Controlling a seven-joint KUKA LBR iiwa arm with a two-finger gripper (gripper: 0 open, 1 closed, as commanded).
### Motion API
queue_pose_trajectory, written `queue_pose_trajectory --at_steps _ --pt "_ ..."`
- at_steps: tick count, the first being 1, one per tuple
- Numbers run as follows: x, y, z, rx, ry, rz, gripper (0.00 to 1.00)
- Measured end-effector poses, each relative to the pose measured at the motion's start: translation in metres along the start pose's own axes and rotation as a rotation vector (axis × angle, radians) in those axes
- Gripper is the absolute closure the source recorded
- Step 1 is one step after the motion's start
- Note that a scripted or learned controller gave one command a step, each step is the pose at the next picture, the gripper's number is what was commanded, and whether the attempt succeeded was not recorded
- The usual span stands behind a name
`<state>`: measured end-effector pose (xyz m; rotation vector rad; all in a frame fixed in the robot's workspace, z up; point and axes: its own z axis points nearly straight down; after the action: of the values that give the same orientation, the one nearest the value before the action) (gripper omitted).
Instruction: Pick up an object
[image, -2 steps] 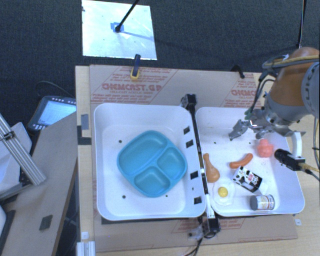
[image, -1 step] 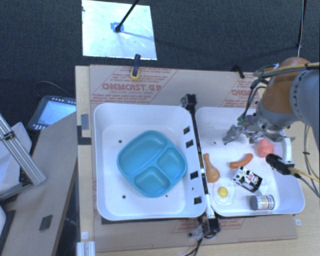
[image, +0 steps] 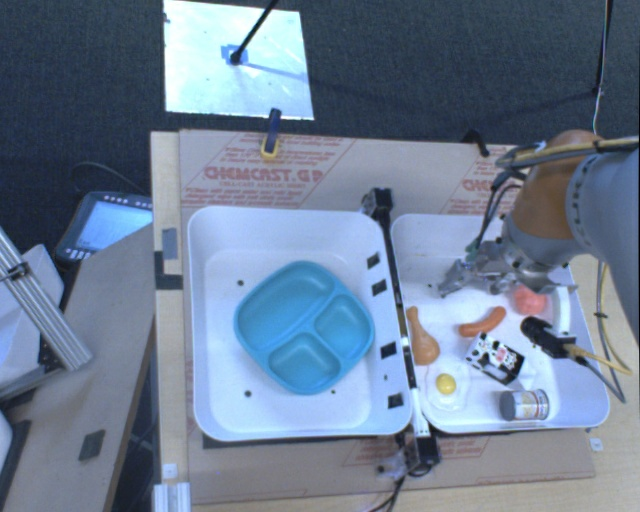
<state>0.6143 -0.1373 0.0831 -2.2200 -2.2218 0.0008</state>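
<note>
My gripper (image: 458, 278) hangs low over the back half of the right bin (image: 420, 235), reaching in from the right. Nothing shows in its grasp. Just to its right lies a pink piece (image: 530, 301), partly hidden by the wrist. An orange sausage-shaped toy (image: 483, 322) lies a little in front of the gripper. Nearer the front are an orange drumstick (image: 423, 341) against the bin's left wall, a fried-egg toy (image: 446, 385), a black-and-white patterned block (image: 495, 358) and a grey can (image: 525, 404) on its side.
The left bin (image: 215, 400) holds a blue divided plate (image: 303, 326) at its centre. A raised divider (image: 392, 300) with black clips separates the two bins. A tablet (image: 100, 230) and a metal rail (image: 40, 310) sit off the bench at the left.
</note>
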Motion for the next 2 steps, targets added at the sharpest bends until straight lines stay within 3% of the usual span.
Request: queue_pose_trajectory --at_steps 1,2 --pt "0.000 0.002 -0.013 -0.005 -0.001 0.000 1.00" --pt "-0.002 0.006 -0.078 -0.009 -0.002 -0.003 1.00"
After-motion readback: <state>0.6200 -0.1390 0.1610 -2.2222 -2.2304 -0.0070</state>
